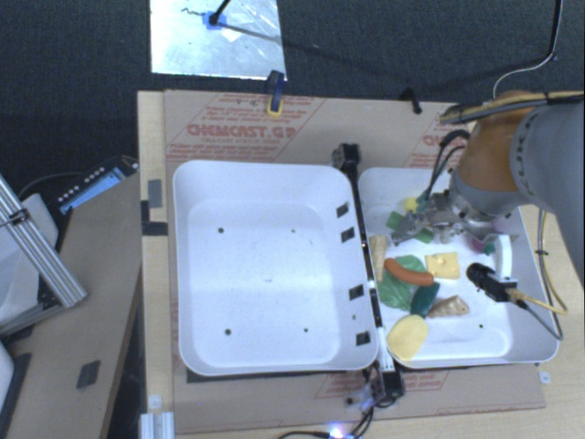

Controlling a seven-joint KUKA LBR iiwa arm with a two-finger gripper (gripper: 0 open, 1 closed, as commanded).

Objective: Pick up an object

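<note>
Plastic-looking toy food lies in a loose heap in the right bin (521, 337), right of centre in the frame, with the left bin (265, 273) beside it on the worktop (228, 122). The end effector (426, 226) hangs over the upper part of the heap, close to a small green piece (398, 219). At this slant I cannot tell whether it is released or clenched, or whether it touches anything. Nothing is visibly grasped.

Just below it an orange sausage (409, 272) lies across a flat green leaf (393, 293), and a yellow square (443, 265) sits just to the right. Lower down are a teal piece (421, 301) and a tan piece (450, 307). A round yellow piece (408, 337) lies at the heap's lower edge, near the bin's lower left corner.

All of these are probably light, stiff and smooth, so slipping is the worry rather than breakage. The sausage looks like the best candidate: it is raised on the leaf and narrow enough to close on across its middle, square to its length. The leaf and the yellow square lie flat and offer little edge. The round yellow piece has more room around it, but its curved skin may squirt out unless it is taken across the widest part
</note>
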